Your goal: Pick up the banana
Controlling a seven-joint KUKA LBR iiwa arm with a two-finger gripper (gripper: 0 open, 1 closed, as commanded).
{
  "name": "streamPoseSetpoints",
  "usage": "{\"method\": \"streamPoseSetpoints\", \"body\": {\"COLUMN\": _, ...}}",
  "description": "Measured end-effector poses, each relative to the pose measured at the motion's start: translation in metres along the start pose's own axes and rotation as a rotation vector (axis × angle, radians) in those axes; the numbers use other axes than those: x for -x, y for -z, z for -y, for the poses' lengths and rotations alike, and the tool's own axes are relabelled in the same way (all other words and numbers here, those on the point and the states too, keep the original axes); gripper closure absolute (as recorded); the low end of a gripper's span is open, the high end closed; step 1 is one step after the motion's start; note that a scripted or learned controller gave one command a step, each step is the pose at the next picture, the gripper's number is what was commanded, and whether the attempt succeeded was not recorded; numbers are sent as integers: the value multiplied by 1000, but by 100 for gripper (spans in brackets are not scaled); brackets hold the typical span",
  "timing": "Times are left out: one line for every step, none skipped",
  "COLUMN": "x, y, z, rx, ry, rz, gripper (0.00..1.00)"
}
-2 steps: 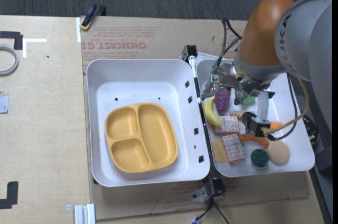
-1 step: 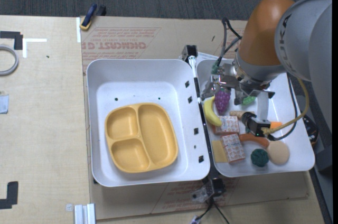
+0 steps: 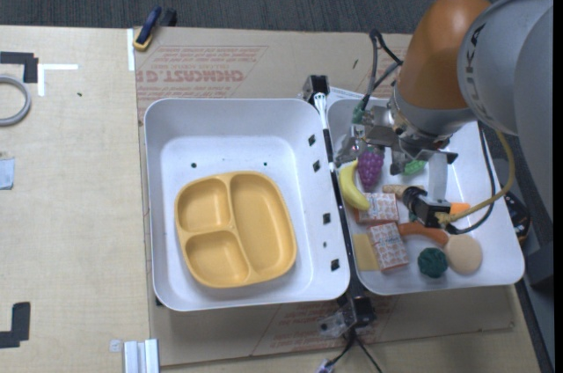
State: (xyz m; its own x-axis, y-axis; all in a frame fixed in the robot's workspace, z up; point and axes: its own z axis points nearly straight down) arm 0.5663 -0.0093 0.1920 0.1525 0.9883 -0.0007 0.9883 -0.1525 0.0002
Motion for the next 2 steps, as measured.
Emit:
{"method": "streamPoseSetpoints", "body": {"x": 0, "y": 0, "z": 0, "rx": 0, "ry": 0, "rz": 0, "gripper": 0}}
{"method": "streamPoseSetpoints", "body": {"x": 0, "y": 0, "z": 0, "rx": 0, "ry": 0, "rz": 0, "gripper": 0}}
